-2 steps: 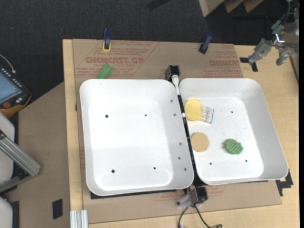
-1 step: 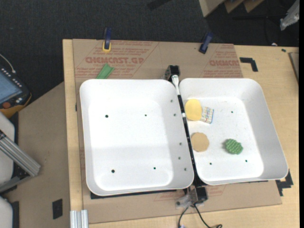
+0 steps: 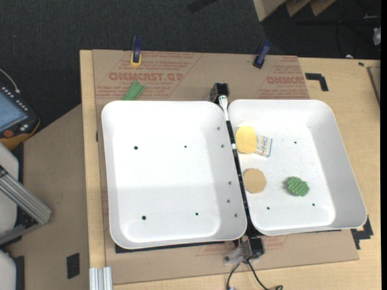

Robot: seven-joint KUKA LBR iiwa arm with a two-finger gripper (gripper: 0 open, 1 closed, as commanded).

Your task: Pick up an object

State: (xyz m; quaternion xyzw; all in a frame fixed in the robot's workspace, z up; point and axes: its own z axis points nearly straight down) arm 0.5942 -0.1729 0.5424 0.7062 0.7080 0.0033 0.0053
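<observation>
Yellow ball [image 3: 245,139]: sits in the right bin [image 3: 326,162], close to the wall shared with the left bin [image 3: 163,222], touching a small printed packet [image 3: 263,145]. Looks light and probably soft, round enough to roll; best gripped across its middle from above. Nearby lie a tan disc [image 3: 254,180], flat and hard to pinch, and a green knobbly lump [image 3: 297,186], well apart. Cannot tell the pincer's state. Cardboard-covered table [image 3: 181,65] beneath.

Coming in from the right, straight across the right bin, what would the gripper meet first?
Probably the green lump, the object nearest that side, if it clears the bin's right rim. The approach height and exact line are unclear from here.
</observation>
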